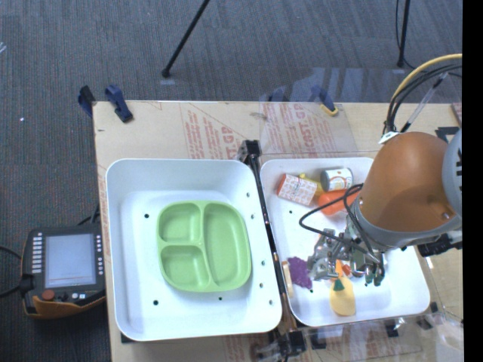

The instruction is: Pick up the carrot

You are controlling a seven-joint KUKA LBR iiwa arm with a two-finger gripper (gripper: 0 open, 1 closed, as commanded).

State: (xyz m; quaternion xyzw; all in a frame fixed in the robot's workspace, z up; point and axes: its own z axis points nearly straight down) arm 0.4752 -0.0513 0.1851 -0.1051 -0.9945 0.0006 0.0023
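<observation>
Orange carrot (332, 201) lay in the right bin (407, 296), near the box (296, 189) and can (336, 179), gripper (349, 263) low beside the purple piece (299, 272) and yellow pear (343, 299), its grip impossible to tell.

Green divided plate (204, 246) in left bin (121, 202); purple grapes (298, 271), yellow pear (343, 299) in right.

You're looking down on dark grey carpet (226, 44) that wraps the far and left sides of the scene. Two black stand legs (189, 29) cross it at the far edge. The tabletop (196, 130) is pale board printed with red lettering, with blue clamps (118, 102) on its far left corner. A handheld control pendant (64, 270) lies on the floor to your left.
</observation>
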